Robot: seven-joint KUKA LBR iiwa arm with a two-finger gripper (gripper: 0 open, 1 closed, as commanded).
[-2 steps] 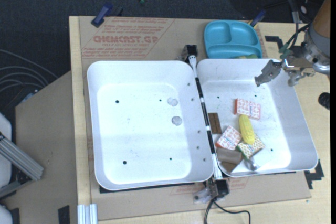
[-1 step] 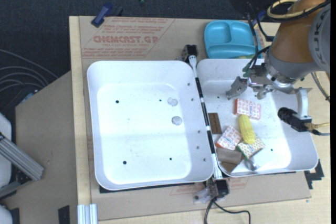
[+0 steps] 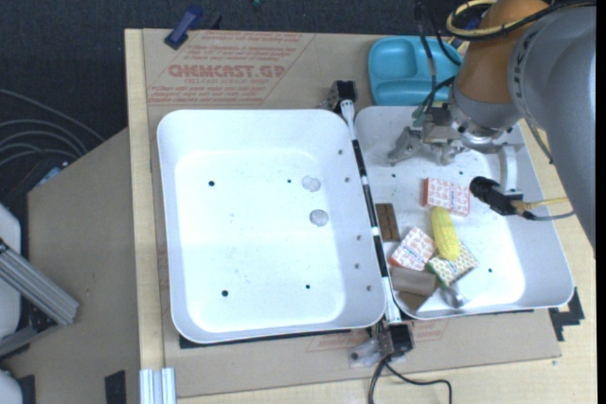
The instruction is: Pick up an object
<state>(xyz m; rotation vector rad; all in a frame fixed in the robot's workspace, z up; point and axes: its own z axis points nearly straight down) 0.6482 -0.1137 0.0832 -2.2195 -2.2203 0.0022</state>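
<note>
Right bin (image 3: 544,274) holds the pickable stuff, clustered at its near-left: yellow corn cob (image 3: 445,235), red-white patterned packet (image 3: 447,195), a second such packet (image 3: 412,249), a green-edged packet (image 3: 453,267) and a brown piece (image 3: 413,284) under them. Claw (image 3: 426,142) sits low at the bin's far end, apart from the cluster; fingers splayed wide, nothing between them. Left bin (image 3: 180,232) shows two small round marks. Teal tray (image 3: 405,71) behind the right bin, partly hidden by cables and arm. Table (image 3: 142,109) sheet reads "CHEMCAST GP". Blue item (image 3: 184,26) at its far-left corner, too small to identify.
</note>
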